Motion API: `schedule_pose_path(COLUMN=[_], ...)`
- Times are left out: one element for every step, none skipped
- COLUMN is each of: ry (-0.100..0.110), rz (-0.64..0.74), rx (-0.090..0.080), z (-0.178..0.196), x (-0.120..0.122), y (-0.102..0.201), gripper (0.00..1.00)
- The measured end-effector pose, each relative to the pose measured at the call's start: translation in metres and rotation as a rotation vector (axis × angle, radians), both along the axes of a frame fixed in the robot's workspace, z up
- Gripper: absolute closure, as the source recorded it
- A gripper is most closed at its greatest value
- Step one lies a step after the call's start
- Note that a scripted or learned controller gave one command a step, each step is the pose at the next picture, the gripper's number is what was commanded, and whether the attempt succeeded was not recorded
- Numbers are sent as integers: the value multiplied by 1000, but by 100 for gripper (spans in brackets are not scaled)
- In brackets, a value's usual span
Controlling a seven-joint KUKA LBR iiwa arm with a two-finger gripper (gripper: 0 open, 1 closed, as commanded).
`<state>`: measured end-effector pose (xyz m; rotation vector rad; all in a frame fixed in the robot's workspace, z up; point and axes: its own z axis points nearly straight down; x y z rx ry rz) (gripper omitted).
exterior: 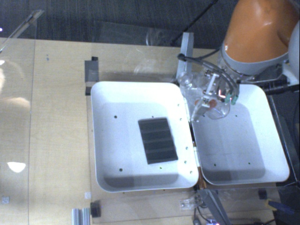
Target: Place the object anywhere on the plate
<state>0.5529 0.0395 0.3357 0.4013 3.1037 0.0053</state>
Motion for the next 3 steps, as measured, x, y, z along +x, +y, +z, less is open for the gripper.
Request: schedule_pose_path(ry=[5, 4, 1], rz=[253, 447, 853], rx=[-2, -4, -8], z=[-29, -74, -47], x=[22, 21, -26], y=[50, -16, 33], gripper=[100, 100, 100])
